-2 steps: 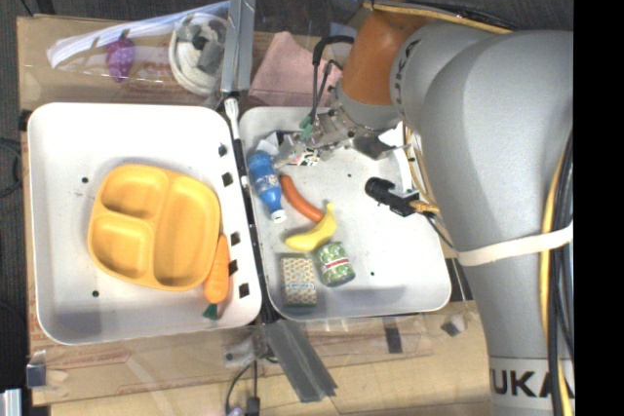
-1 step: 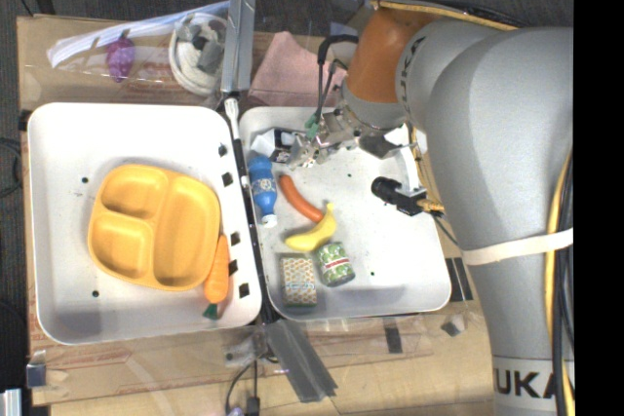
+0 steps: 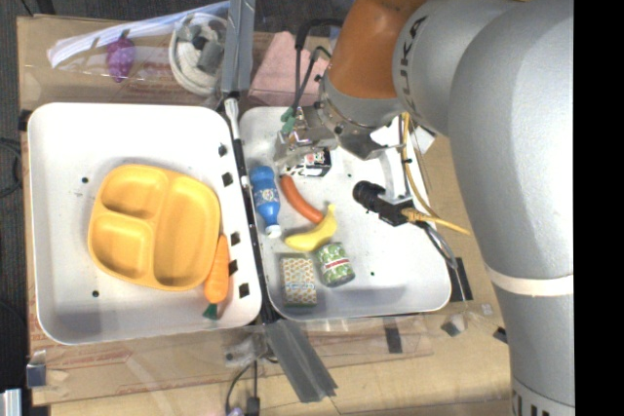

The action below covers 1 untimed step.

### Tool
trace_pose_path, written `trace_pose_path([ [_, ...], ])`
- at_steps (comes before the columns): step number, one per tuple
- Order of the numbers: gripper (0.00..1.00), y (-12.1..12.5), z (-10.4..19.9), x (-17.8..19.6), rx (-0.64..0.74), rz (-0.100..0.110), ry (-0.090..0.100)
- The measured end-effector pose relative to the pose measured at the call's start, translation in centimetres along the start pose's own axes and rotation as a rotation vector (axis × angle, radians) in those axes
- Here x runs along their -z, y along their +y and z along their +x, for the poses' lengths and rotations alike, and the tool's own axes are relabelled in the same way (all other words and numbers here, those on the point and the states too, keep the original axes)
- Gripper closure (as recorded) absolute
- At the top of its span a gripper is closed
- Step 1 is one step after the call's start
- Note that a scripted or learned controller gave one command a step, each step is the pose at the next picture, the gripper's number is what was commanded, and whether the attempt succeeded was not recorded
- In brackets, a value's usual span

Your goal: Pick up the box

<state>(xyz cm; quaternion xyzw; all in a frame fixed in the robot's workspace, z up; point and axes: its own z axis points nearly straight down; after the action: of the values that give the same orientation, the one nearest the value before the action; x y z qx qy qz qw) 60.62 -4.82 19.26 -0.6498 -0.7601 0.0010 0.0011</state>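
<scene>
The box is small, with a patterned green and tan top. It lies flat at the front of the right bin, beside a green can. My gripper hangs over the back left part of that bin, under the orange wrist band. It is well behind the box, just above the upper end of a red-orange sausage. A banana lies between the gripper and the box.
A blue bottle lies along the right bin's left wall. The left bin holds a yellow divided plate and a carrot. A black cable plug hangs over the right bin's middle. Bags and cloth lie behind the bins.
</scene>
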Motion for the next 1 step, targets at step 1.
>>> trace_pose_path([
  [1, 1.00, -0.86, -4.81, 3.81, -0.015, 0.000, 0.000],
])
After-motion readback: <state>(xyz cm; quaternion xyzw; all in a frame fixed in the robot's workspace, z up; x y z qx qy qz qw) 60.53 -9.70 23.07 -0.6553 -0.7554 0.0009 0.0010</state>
